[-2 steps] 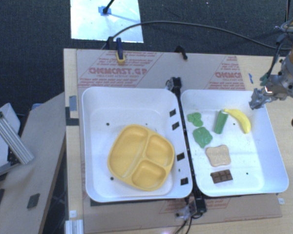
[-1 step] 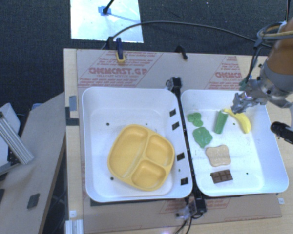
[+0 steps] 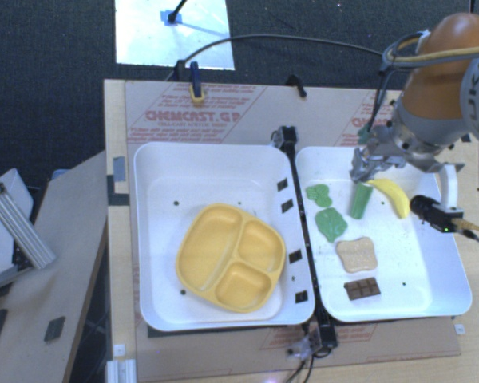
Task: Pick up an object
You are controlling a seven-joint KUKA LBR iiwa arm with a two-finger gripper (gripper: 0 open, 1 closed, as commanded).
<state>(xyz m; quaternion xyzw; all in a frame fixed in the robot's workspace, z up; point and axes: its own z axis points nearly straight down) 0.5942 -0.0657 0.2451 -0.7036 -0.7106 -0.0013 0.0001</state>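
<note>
Red lettering reading "CHEMCAST GP" is showing on the brown protective sheet [image 3: 193,116], upper centre of the frame; smaller print beneath is staying illegible.

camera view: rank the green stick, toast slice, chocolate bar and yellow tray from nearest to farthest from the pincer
1. green stick, right below the pincer in the right bin.
2. toast slice, lower in the same bin.
3. chocolate bar, near that bin's front edge.
4. yellow tray, across the divider in the left bin.
</note>
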